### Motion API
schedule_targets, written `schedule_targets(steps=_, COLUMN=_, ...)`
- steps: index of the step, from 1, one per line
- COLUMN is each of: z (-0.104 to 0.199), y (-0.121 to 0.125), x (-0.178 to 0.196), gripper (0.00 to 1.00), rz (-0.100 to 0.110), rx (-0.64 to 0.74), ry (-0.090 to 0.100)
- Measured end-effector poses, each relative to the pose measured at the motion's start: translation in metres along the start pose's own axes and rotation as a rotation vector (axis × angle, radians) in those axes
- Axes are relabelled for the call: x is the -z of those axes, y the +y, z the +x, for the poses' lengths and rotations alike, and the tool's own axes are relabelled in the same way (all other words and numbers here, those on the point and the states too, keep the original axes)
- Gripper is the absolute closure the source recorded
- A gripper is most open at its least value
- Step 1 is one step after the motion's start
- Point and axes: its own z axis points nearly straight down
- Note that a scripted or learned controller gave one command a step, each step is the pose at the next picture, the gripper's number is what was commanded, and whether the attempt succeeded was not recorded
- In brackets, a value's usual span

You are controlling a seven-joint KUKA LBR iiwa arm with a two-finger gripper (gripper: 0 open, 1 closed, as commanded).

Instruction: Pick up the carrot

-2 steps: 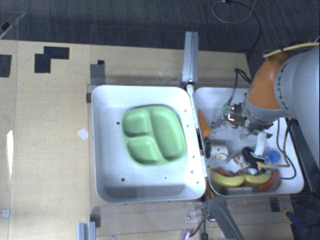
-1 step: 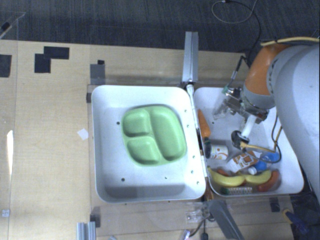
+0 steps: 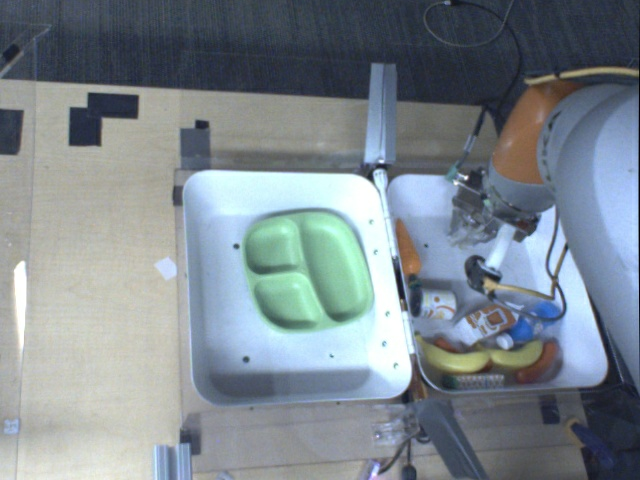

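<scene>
The carrot [image 3: 406, 249] is orange and slim, lying lengthwise against the left wall of the right bin [image 3: 432, 190]. My gripper [image 3: 470, 224] hangs over the upper middle of that bin, to the right of the carrot and a little apart from it. Nothing shows between it and the carrot.
The left bin [image 3: 210, 298] holds a green divided plate [image 3: 305, 269]. At the front of the right bin lie a small can [image 3: 436, 303], two yellow bananas [image 3: 462, 359], an orange-and-white packet [image 3: 491, 319], a blue item [image 3: 541, 311] and a red-brown item [image 3: 545, 362]. The arm covers the bin's right side.
</scene>
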Motion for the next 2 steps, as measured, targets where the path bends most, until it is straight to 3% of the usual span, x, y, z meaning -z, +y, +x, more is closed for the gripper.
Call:
schedule_targets(steps=1, z=-0.006, y=-0.011, x=0.029, gripper=1.00, rz=0.010, rx=-0.008, ry=-0.005)
schedule_targets(steps=2, z=0.006, y=0.002, x=-0.012, gripper=1.00, rz=0.005, rx=-0.193, ry=-0.004)
